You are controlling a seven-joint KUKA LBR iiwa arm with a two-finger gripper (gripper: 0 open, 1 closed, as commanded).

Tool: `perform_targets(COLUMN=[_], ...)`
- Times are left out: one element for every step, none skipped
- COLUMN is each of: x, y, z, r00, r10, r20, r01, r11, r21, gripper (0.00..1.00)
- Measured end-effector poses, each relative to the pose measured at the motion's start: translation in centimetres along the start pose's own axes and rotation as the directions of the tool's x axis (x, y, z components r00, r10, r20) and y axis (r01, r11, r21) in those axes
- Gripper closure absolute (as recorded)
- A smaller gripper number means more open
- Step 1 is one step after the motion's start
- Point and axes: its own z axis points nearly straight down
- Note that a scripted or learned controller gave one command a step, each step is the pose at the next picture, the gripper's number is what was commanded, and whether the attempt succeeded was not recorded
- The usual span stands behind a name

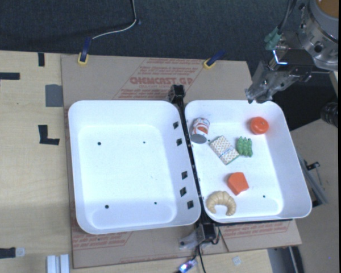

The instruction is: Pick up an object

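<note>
**Pincer over the far rim, five small items to choose from**

While the pincer (256, 95) hangs over the far right corner of the right bin (290, 169), nothing is between its fingers; whether they stand apart or together I cannot tell at this angle.

Right bin contents, all lying loose:
- orange round piece (259, 125), far right corner, nearest the pincer. Looks like a toy fruit: light and rigid by my guess, smooth, likely to roll or squirt out if pinched off-centre. Take it across its widest part.
- green bumpy piece (245, 147), just beside the small patterned box (224, 149). Little room between them for a finger.
- patterned box, lying at a slant. Flat sides, probably light card or foam; grip across the narrow faces.
- small can (200, 129), tipped on its side against the divider. Stiff, rounded, awkward near the wall.
- orange block (237, 183), standing apart. Flat faces, probably the easiest hold.
- croissant (221, 202), near the front rim. Curved, perhaps soft; pinch across the thick middle.

Left bin (85, 209) holds no items. Both bins sit on cardboard on the counter (23, 169).
</note>
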Motion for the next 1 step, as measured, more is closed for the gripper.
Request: perform_targets(x=[-2.79], y=[-0.14], z=[17.02], r00=[1.000], r10=[-0.005], r20=[0.000], r01=[0.005], r11=[1.000], r21=[0.017], gripper=[1.00])
